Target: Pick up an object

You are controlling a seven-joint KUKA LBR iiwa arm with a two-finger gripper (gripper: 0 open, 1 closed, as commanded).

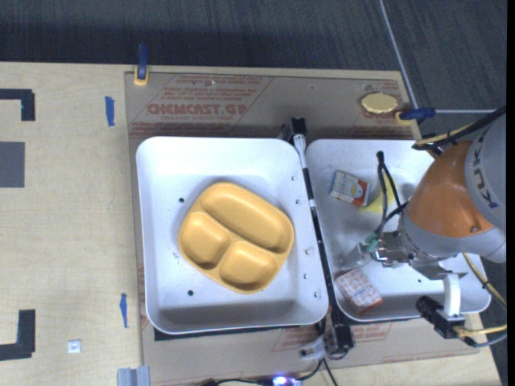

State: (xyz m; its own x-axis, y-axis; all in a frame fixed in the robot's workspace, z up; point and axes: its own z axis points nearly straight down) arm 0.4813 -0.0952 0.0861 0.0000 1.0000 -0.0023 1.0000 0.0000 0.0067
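**Down in the right bin, jaws out of sight**

My gripper (385,252) hangs low in the right bin (475,300); whether it's parted, I cannot tell, my wrist covers it. Just beside lies a red-patterned packet (358,289), a small carton (348,187) beyond. The left bin (161,215) holds a yellow three-part tray (234,236).

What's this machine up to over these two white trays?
A grey and orange robot arm is reaching into the right bin from the right side, trying to pick something up. Its tool is low in that bin, close to a small reddish packet at the near edge; a small carton lies further back. The left bin holds a yellow three-compartment plate, untouched. Nothing looks lifted yet.
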